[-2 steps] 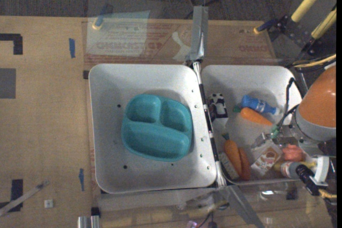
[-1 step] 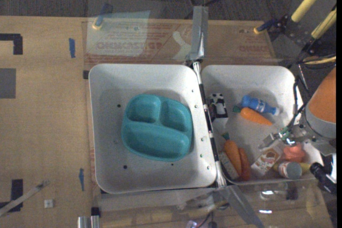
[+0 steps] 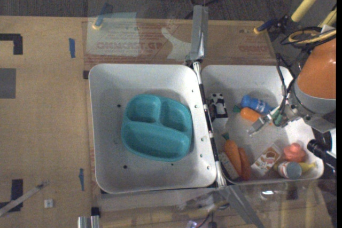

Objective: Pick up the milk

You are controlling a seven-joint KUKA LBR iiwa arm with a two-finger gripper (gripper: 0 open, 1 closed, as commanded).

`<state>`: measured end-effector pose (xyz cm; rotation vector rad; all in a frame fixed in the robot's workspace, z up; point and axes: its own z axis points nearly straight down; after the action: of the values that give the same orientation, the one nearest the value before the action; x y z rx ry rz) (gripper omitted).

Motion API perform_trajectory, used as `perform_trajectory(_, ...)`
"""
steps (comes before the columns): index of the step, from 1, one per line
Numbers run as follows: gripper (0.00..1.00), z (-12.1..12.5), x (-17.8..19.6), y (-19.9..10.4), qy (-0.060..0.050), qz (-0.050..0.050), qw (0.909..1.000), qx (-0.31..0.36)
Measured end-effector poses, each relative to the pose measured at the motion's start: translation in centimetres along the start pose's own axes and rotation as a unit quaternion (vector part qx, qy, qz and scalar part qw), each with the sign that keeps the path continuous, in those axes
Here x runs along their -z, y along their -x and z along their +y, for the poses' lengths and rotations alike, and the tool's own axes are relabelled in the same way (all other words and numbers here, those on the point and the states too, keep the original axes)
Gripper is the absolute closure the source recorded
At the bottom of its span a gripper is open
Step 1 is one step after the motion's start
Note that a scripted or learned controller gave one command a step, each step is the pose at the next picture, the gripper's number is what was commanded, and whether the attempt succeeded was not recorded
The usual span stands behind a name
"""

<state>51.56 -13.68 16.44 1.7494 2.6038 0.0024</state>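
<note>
The milk (image 3: 217, 105) is a small black-and-white cow-patterned carton. It lies against the left wall of the right bin (image 3: 240, 75), near the divider between the bins. My gripper (image 3: 267, 121) hangs over the middle of the right bin, to the right of the milk and apart from it. It sits just below a blue bottle (image 3: 255, 103) and next to an orange item (image 3: 249, 114). Nothing is visibly held.
The left bin (image 3: 107, 88) holds a teal divided plate (image 3: 157, 126). In the right bin's front part lie two carrots (image 3: 233, 155), a small snack box (image 3: 269, 159), a pink item (image 3: 294, 152) and a small bottle (image 3: 291, 170). The arm's orange band (image 3: 319, 72) looms at right.
</note>
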Motion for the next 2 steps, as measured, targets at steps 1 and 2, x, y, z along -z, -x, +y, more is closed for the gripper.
perform_trajectory(1,0.0,-4.1,5.0,0.7,-0.001,0.0,0.9999,-0.011)
perform_trajectory(2,0.0,-4.1,-6.1,0.7,0.0,0.0,0.96,0.28)
